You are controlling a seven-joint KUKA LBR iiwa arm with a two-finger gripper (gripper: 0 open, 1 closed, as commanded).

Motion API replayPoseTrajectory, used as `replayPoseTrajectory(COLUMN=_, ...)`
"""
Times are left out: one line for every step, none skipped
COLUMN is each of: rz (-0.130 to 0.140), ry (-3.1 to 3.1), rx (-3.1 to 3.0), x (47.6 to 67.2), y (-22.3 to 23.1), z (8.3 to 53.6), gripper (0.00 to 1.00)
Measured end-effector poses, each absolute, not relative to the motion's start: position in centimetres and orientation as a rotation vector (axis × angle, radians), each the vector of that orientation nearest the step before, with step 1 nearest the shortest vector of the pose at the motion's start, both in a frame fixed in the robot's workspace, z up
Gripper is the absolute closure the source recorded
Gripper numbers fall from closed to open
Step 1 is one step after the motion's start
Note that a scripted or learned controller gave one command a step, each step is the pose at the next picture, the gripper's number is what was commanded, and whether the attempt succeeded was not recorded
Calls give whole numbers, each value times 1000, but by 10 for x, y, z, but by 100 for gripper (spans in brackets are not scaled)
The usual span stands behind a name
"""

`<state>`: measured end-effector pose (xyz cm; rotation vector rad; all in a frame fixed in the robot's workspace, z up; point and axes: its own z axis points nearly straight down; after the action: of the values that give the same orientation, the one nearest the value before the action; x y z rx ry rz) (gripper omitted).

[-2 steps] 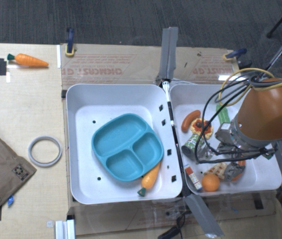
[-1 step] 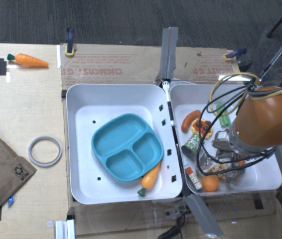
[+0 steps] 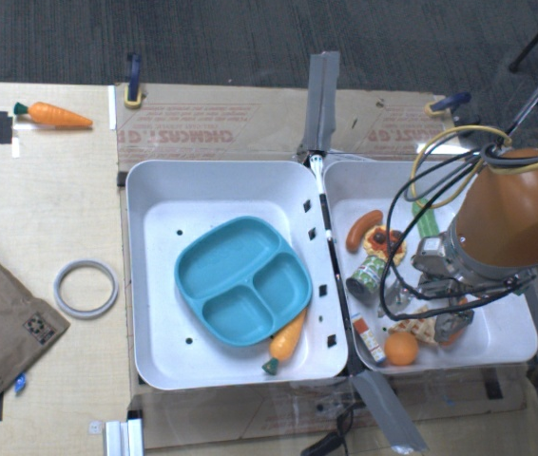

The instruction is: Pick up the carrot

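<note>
carrot (image 3: 286, 340) lies in left bin (image 3: 145, 283) beside blue plate (image 3: 242, 280).

Single fixed camera above bench, angled down on both bins (image 3: 145, 255); arm (image 3: 516, 207) enters from right.

I see orange carrot (image 3: 286, 341) in left white bin (image 3: 145, 255), touching blue three-compartment plate (image 3: 242, 280) at its 5 o'clock edge. Gripper (image 3: 431, 312) low over cluttered right white bin (image 3: 516, 345).
</note>
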<state>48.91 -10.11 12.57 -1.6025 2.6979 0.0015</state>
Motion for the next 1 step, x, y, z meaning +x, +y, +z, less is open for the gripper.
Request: replayPoseTrajectory(rz=-4, ry=2328, rx=-2103, x=480, y=-106, z=94, gripper=0)
